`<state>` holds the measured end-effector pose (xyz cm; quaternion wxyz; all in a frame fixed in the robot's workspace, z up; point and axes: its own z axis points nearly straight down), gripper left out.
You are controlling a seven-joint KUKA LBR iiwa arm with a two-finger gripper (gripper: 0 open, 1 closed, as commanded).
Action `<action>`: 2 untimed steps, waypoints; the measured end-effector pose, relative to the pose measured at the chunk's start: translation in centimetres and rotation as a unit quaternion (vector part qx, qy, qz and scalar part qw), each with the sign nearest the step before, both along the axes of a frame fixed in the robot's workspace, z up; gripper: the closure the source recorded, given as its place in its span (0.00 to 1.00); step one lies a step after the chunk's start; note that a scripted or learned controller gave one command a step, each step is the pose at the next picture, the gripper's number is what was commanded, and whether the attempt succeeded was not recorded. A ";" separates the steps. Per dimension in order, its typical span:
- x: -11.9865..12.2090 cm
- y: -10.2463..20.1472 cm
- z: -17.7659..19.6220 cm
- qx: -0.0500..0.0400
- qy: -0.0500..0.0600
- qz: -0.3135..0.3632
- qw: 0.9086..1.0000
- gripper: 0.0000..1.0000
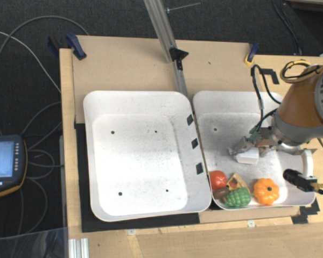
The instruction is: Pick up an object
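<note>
Arm enters from right of frame, orange band above wrist, gripper [246, 151] down in the right bin [226, 104], mid-right of frame. Fingers reach a small white blocky object [247, 157], pale, flat-sided, lying on bin floor just below the fingertips; touching or just above, can't tell. Whether the fingers are spread or pinched: can't tell, too small and dark.

Lower edge of right bin holds a row: red round piece [217, 179], brown wedge-like piece [236, 181], green bumpy piece [238, 198], orange pumpkin-shaped piece [266, 191]. All close together, well apart from the white object. Left bin [97, 106] sits beside it, centre-left of frame.
</note>
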<state>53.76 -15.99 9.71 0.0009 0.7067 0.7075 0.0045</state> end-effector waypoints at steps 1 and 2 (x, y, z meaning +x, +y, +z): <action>0.3 0.0 1.5 -0.001 -0.005 0.001 1.000 1.00; 0.7 -1.0 6.5 -0.004 0.001 0.000 1.000 1.00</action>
